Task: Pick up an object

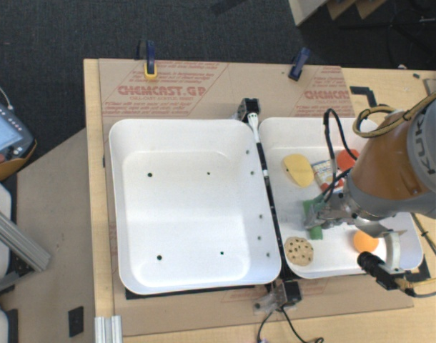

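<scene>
Two shallow white bins sit side by side on a bench covered in brown board; the left bin (182, 206) holds nothing that can be made out, while the right bin (304, 263) holds several small items. A grey arm with an orange band (386, 163) reaches in from the right and hangs low over the right bin, its gripper (319, 215) pointing down among the objects. Whether the claw is open or closed cannot be told, because the wrist hides it from above. A green object (312, 213) lies right at the gripper's tip, touching it or just beside it. A yellow object (299, 169) lies nearby toward the far side, a round speckled cookie (299, 251) rests near the front wall, and an orange ball (364, 242) peeks out under the arm. The likely risks: the claw may close beside the green object rather than around it, nudge it away, or catch the small packet (322, 168) close by, since the items crowd together.
</scene>
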You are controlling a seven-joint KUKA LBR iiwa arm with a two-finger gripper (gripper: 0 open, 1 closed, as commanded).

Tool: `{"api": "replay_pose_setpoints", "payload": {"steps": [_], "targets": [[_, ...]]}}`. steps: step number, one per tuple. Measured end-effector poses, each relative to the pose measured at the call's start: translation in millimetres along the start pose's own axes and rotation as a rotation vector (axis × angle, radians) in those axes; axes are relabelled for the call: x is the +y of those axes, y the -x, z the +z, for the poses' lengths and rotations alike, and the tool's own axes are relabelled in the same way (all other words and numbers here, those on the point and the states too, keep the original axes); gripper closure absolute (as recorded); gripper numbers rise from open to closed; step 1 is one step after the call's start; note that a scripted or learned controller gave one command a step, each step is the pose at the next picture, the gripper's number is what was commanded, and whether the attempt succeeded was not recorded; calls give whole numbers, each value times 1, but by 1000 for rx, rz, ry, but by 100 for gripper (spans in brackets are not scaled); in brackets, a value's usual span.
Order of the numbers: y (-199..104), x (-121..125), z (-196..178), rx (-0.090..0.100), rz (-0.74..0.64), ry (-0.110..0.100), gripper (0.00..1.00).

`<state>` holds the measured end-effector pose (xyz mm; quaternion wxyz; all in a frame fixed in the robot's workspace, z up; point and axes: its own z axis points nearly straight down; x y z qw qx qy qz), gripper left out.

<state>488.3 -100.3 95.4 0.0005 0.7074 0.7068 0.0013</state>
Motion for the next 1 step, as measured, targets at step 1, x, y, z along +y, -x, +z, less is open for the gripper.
{"api": "replay_pose_setpoints", "payload": {"steps": [1], "targets": [[-65,44,-95,-1,-10,10,100]]}}
